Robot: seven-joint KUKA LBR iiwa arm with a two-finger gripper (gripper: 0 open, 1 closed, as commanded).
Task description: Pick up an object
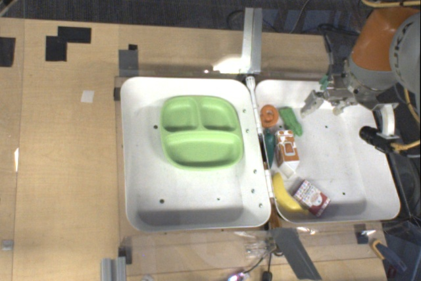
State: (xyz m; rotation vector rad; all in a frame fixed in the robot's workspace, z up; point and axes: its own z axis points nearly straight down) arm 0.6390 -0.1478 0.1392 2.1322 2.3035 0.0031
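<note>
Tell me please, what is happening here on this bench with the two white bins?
A robot arm reaches in from the right, and its gripper hangs over the upper part of the right bin with nothing between its open fingers. The things to pick lie along that bin's left side: an orange round thing, a green thing, a small carton, a banana and a red packet. The left bin holds a green divided plate.

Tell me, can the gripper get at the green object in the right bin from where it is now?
Probably yes. The gripper hangs above the right bin, and the green object lies near it with open floor on that side; only the orange item crowds its far side.
</note>
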